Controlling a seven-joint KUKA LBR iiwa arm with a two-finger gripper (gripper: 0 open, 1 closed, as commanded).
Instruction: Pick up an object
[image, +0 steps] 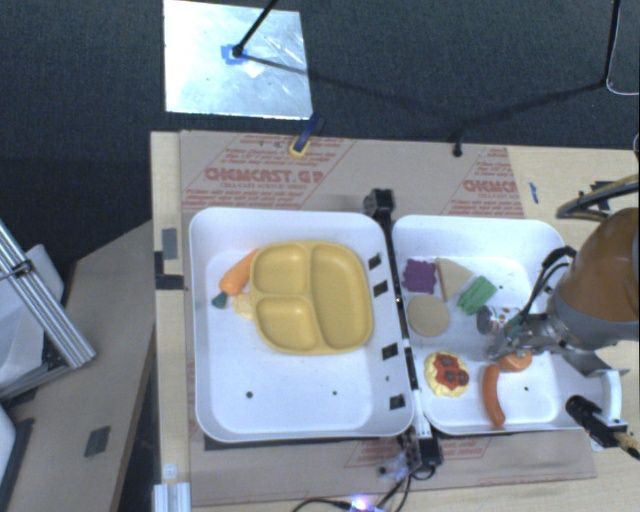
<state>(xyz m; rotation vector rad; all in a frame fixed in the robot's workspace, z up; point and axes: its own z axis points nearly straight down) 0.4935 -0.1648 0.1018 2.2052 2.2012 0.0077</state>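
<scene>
My gripper (506, 346) reaches in from the right and hangs low over the right bin (535, 240), near its middle right. Directly under its tip lies a small orange-red piece (516, 363); whether the gripper touches it I cannot tell. An orange sausage (492, 395) lies just below, toward the front. To the left of the gripper are a round pizza toy (448, 373) and a tan round disc (430, 318). Behind it sit a green piece (478, 292), a beige wedge (452, 274) and a purple block (420, 275).
The left bin (230, 400) holds a yellow divided plate (305, 297) with a carrot (236, 273) at its left side. A black clip strip (392, 300) runs along the divider between the bins. The grey arm with its orange band (605, 280) covers the right bin's right edge.
</scene>
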